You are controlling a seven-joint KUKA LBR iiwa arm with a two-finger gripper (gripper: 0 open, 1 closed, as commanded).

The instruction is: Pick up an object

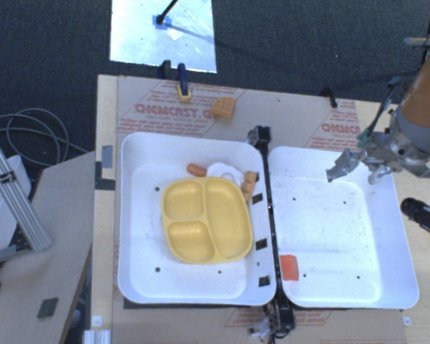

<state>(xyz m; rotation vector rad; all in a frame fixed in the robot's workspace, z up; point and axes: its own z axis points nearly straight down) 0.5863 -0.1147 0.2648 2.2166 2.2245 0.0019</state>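
- Yellow plastic tray (206, 220) with three compartments lies in the left bin (137, 199), tilted a little, taking up most of the middle of that bin's floor.
- Small orange sausage-shaped piece (196, 170) sits just beyond the tray's far edge, beside a white rounded thing (222, 172) that is partly tucked behind the tray and hard to make out against the white floor.
- Tan block (249, 184) stands near the tray's far right corner, close to the divide between the bins.
- Right bin (385, 236) holds a flat orange-red piece (288, 267) in its near left corner, close to the wall; the bin's floor shows a few dark dots.
- Waffle-like tan square (222, 108) rests outside the bins on the brown board (291, 114) behind the left bin, near a yellow and blue clamp (183, 82).
- Gripper (357, 169) hangs over the far edge of the right bin, well apart from the orange-red piece and from everything in the left bin.
- Its two fingers are spread, with a clear gap and nothing between them.
- Grey arm with its orange band (427, 93) comes in from the right above that bin's far corner.
- Silvery sheet (164, 26) lies on the dark floor beyond the board.
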